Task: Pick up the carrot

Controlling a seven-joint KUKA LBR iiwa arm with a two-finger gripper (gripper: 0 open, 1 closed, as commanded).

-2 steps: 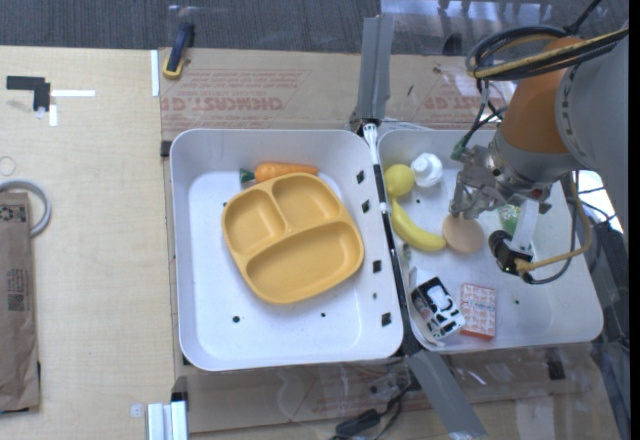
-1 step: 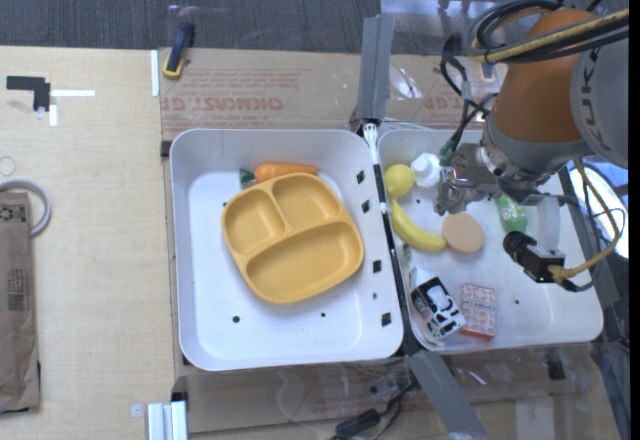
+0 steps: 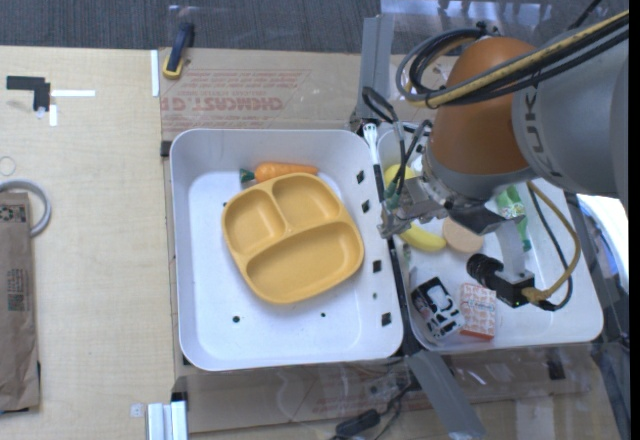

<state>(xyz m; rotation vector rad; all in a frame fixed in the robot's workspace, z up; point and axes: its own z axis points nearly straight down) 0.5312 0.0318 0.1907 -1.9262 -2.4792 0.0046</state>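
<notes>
1. Pale wood forms the surface (image 3: 80, 228), on which two white bins are counted side by side: the right bin (image 3: 575, 328) under the arm and the left bin (image 3: 200, 328) beyond it.
2. Nearest the viewer, below the claw (image 3: 395, 213), a small black-and-white item (image 3: 433, 300) and a reddish packet (image 3: 477, 310) are seen in the right bin.
3. Just beside the claw one banana (image 3: 425, 239) and a beige round piece (image 3: 463, 235) are noted; the claw hovers low over the right bin, close to the wall shared by the bins.
4. How far the claw is parted cannot be told, as it is masked by the wrist and cables; nothing is seen to be held.
5. Left of the claw, one yellow divided plate (image 3: 292, 238) lies in the left bin.
6. One carrot (image 3: 285, 170) is found up and left of the claw, touching the plate's far rim, well apart from the claw.
7. The approach step is judged to be in hand: next, the claw would need to be carried across the wall and lowered over the carrot, clear of the plate rim.
</notes>
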